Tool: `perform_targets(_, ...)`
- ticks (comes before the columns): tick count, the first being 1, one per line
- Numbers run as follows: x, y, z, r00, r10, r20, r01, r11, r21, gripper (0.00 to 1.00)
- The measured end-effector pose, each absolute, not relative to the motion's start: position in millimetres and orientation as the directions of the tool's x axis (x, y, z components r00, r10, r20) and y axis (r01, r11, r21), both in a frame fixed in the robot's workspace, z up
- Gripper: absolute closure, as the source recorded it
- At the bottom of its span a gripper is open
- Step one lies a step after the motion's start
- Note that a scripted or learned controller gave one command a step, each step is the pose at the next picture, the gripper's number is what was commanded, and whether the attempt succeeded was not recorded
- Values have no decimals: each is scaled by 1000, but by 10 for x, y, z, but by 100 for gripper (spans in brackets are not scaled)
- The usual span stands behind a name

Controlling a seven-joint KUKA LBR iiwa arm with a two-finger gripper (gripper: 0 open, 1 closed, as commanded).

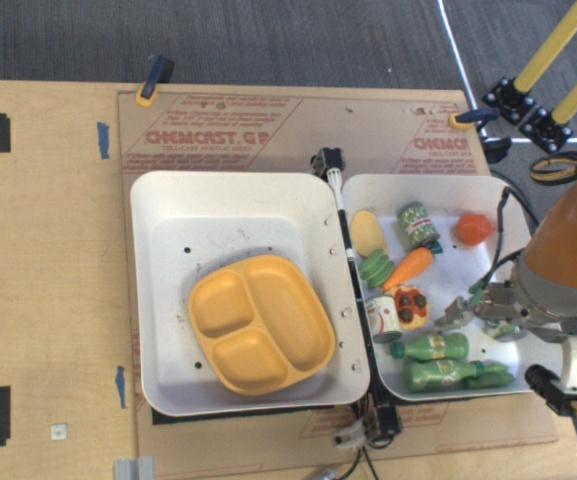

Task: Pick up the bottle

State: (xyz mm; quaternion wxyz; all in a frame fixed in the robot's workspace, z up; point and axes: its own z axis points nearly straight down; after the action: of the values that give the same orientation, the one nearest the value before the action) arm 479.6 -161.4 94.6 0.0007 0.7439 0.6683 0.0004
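Pincer point(465, 311) sits low over the right bin point(488, 193), near its right side, just above the two bottles. Can't tell whether it's released or clenched: the metal parts blur together at this angle. Nothing visibly gripped. Grey arm with the orange band point(566, 243) comes in from the right edge.

Counts: 2 white bins, 1 yellow tray, 2 green bottles, plus 6 small food items.

Left bin point(168, 218): holds only the yellow tray point(260, 323), three compartments, rounded corners, smooth plastic, rotated a bit off-square.

Right bin contents:
- upper bottle point(430, 347), green plastic, lying on its side, cap pointing left, near the bin's front.
- lower bottle point(458, 373), same type, also lying flat, just beside the first and closer to the front rim. The two lie roughly parallel; whether they touch is unclear.
- carrot point(409, 267), orange, tapered, lying diagonal mid-bin.
- green leafy piece point(374, 268), touching the carrot's lower end.
- pale yellow oval item point(367, 232), against the divider side.
- green can point(418, 224), printed label, tilted, towards the back.
- red round item point(474, 228), back right, looks like a tomato.
- small white container point(384, 315) next to a yellow-red piece point(411, 304) with dark spots, just above the bottles.

Both bins are shallow, matte white, with rounded corners, on a cardboard sheet point(218, 133) with red print.
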Motion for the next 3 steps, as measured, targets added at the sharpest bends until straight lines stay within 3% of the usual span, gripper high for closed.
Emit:
perform_targets(1, 4800, -1614, 1042, 107, 994, -1, 994, -107, 3, 100)
perform_targets(2, 4830, -2094, 900, -144, 989, 22, 990, 144, 1, 100)
perform_targets(3, 4801, -2242, 1424, -447, 895, -4, 895, 447, 3, 100)
